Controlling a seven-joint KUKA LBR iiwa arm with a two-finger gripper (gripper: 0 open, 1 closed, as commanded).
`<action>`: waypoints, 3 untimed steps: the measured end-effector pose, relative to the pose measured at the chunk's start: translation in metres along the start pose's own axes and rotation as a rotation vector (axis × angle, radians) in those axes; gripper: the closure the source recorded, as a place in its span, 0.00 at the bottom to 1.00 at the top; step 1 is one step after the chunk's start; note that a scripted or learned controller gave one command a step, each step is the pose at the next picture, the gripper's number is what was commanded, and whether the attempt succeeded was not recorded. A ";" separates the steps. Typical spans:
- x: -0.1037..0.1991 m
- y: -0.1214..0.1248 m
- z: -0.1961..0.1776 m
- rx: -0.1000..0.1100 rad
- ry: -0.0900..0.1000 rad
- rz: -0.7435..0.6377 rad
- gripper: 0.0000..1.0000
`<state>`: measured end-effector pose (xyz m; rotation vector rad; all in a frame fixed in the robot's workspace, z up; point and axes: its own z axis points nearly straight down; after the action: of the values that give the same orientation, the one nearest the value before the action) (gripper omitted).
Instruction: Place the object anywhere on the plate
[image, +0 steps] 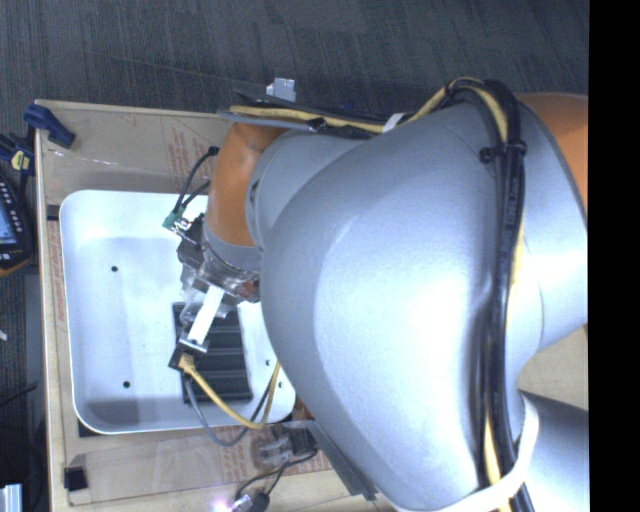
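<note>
Object status: the only loose item on view is a dark ribbed slab. It lies flat on the floor of the white bin, toward the side of the bin nearest the arm. It is judged the likely task object, though whether it is the object or serves as the plate cannot be settled from this view. The slab rests level on the bin floor under its own weight, with nothing propping or tilting it.

The claw sits low inside the bin, directly over the slab's far end. Whether it touches the slab cannot be told. Whether it is released, clenched or grasping anything cannot be told either, since the wrist body covers its working end. Its low position over the slab suggests a pick or a release at this spot.

Arm pose: the arm reaches in from the view's right, and its large grey link spans most of the bench. The orange band sits above a wrist bent steeply down into the bin, with the claw aimed at the bin floor.
</note>
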<state>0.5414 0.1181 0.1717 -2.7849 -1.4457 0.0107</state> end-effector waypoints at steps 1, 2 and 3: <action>0.034 0.064 -0.011 -0.001 0.003 0.482 1.00; 0.121 0.036 -0.091 -0.003 0.005 0.213 1.00; 0.137 0.017 -0.189 -0.005 0.007 0.046 1.00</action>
<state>0.6355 0.2200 0.3599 -2.8185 -1.3819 -0.0026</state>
